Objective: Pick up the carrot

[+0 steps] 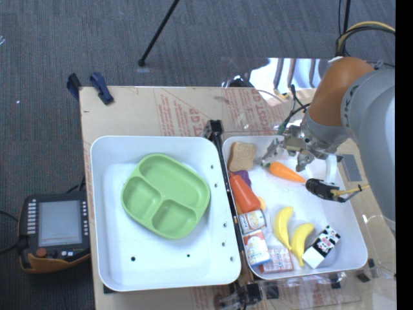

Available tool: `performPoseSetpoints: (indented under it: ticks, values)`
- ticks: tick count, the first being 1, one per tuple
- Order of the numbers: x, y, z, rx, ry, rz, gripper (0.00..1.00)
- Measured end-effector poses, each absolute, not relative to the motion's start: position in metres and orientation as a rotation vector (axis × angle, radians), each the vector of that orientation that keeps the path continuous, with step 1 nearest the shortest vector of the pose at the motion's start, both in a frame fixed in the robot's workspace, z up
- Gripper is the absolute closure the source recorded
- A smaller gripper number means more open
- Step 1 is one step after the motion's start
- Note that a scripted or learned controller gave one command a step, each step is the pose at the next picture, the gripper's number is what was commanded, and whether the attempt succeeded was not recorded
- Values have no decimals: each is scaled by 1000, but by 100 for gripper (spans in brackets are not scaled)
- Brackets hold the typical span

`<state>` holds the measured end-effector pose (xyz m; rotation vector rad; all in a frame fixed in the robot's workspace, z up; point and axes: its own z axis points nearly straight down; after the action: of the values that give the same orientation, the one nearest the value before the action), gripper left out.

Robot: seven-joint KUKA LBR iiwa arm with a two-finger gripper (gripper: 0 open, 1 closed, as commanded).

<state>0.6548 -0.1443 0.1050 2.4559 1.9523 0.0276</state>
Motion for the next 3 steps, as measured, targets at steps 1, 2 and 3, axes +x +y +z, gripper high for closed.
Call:
performPoseSetpoints:
  ticks: [1,2,3]
  values:
    - [655,-144,111,2456,1958,23,100]
    - [655,-144,111,2456,1959,22,0]
    - [578,-155,82,2491,1932,-11,0]
